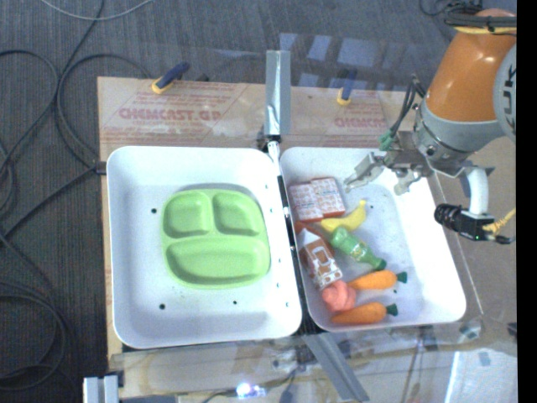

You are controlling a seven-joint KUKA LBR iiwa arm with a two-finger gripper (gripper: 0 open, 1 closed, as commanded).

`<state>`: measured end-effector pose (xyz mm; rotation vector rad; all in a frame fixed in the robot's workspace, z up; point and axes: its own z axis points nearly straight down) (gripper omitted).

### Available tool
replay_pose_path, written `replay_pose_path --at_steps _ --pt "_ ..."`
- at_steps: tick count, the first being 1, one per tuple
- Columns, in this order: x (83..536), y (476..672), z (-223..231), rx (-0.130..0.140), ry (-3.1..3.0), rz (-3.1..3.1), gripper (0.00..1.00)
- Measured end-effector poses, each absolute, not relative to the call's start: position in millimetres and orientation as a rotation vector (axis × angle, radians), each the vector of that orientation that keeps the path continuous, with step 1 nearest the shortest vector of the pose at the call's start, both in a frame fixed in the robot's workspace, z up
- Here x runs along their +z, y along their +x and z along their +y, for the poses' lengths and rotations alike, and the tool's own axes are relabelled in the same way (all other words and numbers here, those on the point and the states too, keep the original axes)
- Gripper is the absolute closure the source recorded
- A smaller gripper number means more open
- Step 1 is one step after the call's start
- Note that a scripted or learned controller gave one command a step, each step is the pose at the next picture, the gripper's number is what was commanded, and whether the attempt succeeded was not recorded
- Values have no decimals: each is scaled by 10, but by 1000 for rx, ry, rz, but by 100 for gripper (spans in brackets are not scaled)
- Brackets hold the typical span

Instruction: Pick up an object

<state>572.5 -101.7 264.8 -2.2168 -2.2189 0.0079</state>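
Camera view: looks down at a slant on a surface (126, 116) bearing two white bins side by side.
Left bin (134, 309): holds a green divided tray (216, 238), lying flat near its middle.
Right bin (436, 284): holds a cluster of toy foods along its left half.
Objects: a red-and-white box (317, 198) at the top; a yellow banana (348, 219) just below and touching it; a green bottle (354, 248) beneath the banana; a small carton (320, 259) left of the bottle; a pink piece (338, 295); two orange carrots (374, 280), (362, 313) at the bottom.
Arm: grey with an orange band (470, 78), reaching in from the right.
Pincer (382, 173): above the right bin's upper area, fingers spread wide, nothing between them, up and right of the banana and apart from it.
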Motion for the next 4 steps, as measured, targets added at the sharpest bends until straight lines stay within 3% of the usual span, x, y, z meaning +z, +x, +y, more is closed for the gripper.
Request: replay_pose_path --at_steps 1,2,3,4 --pt "1186 5585 -1119 0 -2028 -2399 0" --pt "974 5533 -1131 -30 -1992 -2462 0" --pt "1052 5531 -1140 -29 -1993 -2459 100" --pt "2020 6035 -604 4 -1987 -2433 100"
